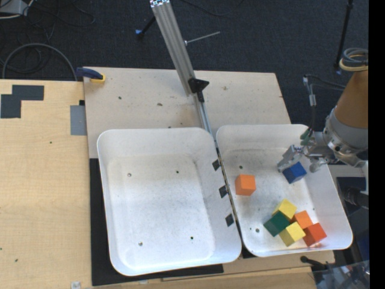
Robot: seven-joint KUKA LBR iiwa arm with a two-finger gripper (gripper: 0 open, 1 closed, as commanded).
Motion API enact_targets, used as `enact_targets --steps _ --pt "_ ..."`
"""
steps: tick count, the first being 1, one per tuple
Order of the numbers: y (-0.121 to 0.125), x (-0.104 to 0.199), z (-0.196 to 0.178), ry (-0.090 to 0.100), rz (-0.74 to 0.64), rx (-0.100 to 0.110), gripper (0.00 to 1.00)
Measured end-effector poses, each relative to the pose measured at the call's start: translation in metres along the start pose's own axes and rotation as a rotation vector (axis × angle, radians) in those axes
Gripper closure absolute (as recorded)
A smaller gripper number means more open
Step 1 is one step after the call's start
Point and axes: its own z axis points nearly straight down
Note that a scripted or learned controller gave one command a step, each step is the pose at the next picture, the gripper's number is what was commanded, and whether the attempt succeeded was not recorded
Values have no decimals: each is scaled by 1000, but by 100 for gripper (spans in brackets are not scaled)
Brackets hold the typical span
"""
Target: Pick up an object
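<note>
over the right bin (264, 138), near its far right wall, the gripper (296, 160) hung at the end of the grey arm (349, 125), and a blue cube (294, 172) sat directly beneath its fingers. this looked like the grasp stage of the pick: the tool was down at the cube, either closing on it or just beginning a lift. whether the cube was truly between the fingers could not be told from the slanted view, since the metal parts overlapped its top edge, and whether the jaws stood wide or narrow could not be read either. the cube appeared to touch or nearly touch the fingertips, offset slightly toward the near side of the gripper. taking the blue cube as landmark, an orange cube (245, 185) lay well to its left, alone on the bin floor, and a cluster of a yellow cube (287, 209), a green cube (277, 223), another yellow cube (293, 233), an orange block (303, 218) and a red cube (314, 234) lay nearer the camera, apart from it. the left bin (120, 155) lay farther left again. the next move would call for a firm closure centred on the cube, then a straight rise clear of the bin wall; an off-centre grip could let it slip.
</note>
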Motion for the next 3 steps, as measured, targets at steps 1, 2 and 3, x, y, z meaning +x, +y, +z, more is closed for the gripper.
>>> enact_targets --steps 1,2,3 --pt "30 4 7 0 -8 -1 0" --pt "59 43 31 1 -10 0 0" --pt "56 -14 17 -3 -2 -1 0"
